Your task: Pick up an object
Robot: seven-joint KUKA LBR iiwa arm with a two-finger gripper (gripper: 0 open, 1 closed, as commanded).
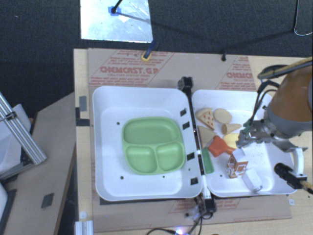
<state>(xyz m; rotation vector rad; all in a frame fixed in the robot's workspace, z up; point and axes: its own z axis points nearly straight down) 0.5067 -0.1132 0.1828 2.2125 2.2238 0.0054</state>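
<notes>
At the near rim of the right bin (222,187), a small white piece (252,179) lies just beside a little brown-and-white carton (237,165). A green strip (207,163) lies against the dividing edge between the bins, partly tucked out of sight.

Behind them sit a red-orange piece (218,147) and a yellow piece (230,140), touching each other. The gripper (246,137) hangs just beside the yellow piece, on its right. Its tip blurs into the clutter, so whether it is spread or closed cannot be told, nor whether it touches anything. Nothing is seen pinched in it. The grey arm (288,116), with its orange band (293,89), is cut off by the frame's right edge.

Farther back in the same bin lie two tan pieces (231,128), a rounder tan one (222,115) and a toy pizza slice (206,117), close together near the far left corner.

The left bin (107,131) holds a green divided plate (151,144), with two small compartments nearer and one large one beyond.

Both bins rest on a cardboard sheet (127,67) with red lettering. Past it, a silvery sheet (116,13) lies on the dark floor.
</notes>
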